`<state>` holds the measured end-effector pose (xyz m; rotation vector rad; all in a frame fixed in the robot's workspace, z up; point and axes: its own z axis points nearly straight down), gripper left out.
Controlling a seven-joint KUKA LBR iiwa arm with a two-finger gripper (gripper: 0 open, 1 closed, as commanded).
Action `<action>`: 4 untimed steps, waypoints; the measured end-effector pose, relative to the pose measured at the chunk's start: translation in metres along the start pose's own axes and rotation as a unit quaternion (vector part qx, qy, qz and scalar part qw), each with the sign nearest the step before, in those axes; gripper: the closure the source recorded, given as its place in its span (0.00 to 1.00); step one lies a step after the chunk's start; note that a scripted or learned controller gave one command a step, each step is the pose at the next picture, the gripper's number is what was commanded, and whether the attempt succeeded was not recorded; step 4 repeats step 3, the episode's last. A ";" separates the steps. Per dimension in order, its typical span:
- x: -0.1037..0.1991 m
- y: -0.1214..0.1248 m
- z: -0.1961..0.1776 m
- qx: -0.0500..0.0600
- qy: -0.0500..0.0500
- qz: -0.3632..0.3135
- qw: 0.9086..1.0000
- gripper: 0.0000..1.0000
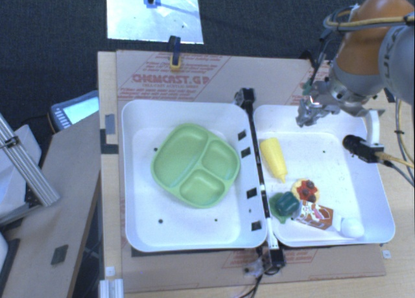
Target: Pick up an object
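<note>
A: Nearest to us, at the front of the right bin (pixel 379 222), I see a small heap: a green toy (pixel 283 205), a red and yellow piece (pixel 305 191), a printed packet (pixel 316 216) and a white ball (pixel 352 227).

B: And the yellow bottle (pixel 273 157)?

A: It lies a little farther back, near the divider between the bins, apart from the heap. The left bin (pixel 139 225) holds a green tray (pixel 194 164) with three compartments.

B: Which one is the task's object?

A: The task names none. Any of them could serve, I think. All of them lie on the bin floor, so nothing is picked up yet.

B: Where is the gripper (pixel 308 116)?

A: Above the back edge of the right bin, well apart from the heap and also apart from the bottle. Nothing is between its fingers. Whether they are spread or pressed together, I cannot tell; the tip is dark and small in this view.

B: So how far is the task?

A: At the beginning, in my judgement. The reach, the descent, the closing and the lift are all left to do.

B: Anything hidden?

A: The arm (pixel 373 37) is cut off at the right edge. The green toy's shape is hard to make out, and the packet's print is too small to read.
</note>
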<state>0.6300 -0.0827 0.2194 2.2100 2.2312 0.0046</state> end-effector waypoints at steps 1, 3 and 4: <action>0.045 -0.013 0.005 0.001 0.000 0.000 1.000 1.00; 0.158 -0.032 0.013 0.001 0.001 -0.001 1.000 1.00; 0.158 -0.032 0.013 0.001 0.001 -0.001 1.000 1.00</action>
